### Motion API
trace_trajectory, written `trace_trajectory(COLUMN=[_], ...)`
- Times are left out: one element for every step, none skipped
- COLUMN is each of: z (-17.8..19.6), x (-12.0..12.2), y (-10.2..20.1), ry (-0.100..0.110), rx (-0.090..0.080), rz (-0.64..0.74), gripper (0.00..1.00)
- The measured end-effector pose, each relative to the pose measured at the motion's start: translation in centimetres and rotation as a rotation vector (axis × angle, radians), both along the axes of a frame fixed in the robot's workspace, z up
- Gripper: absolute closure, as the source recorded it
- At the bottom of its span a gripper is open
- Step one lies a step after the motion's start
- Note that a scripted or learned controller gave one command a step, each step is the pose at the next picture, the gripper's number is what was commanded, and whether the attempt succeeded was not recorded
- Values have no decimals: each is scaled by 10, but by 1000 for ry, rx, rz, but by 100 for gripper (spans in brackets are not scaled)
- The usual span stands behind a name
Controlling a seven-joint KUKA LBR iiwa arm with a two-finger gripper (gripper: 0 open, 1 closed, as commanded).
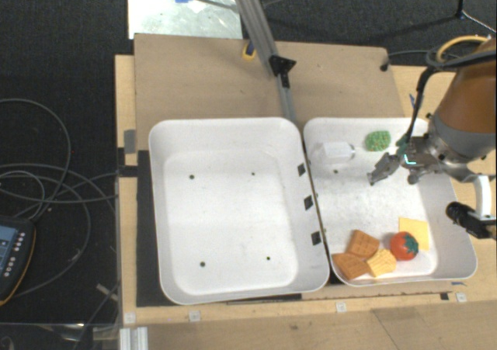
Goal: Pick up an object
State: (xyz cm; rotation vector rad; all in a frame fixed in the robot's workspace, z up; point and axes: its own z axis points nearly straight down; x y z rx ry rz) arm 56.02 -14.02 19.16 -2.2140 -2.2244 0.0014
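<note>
Two white bins sit side by side; the right bin (458, 267) carries a green object (378, 140) near its far edge, a clear item (335, 151) at its far-left corner, and waffle pieces (363, 254), a tomato (404, 245) and a yellow block (414, 230) along its near edge. Gripper (396, 170) hovers over the right bin's middle, fingers spread apart, grasping nothing. Left bin (159, 209) sits beside it.

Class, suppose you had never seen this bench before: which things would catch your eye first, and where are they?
Probably the grey and orange arm reaching in from the right, its pincer above the right bin. Next, the bright cluster in that bin's near corner: a red tomato, a yellow wedge and brown waffles.
</note>
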Motion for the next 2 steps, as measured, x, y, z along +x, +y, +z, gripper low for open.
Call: trace_trajectory(z=[2,-44], x=[1,9], y=[0,3], ry=[-4,0], rx=[-1,-1], rz=[-1,-1], gripper=[0,0])
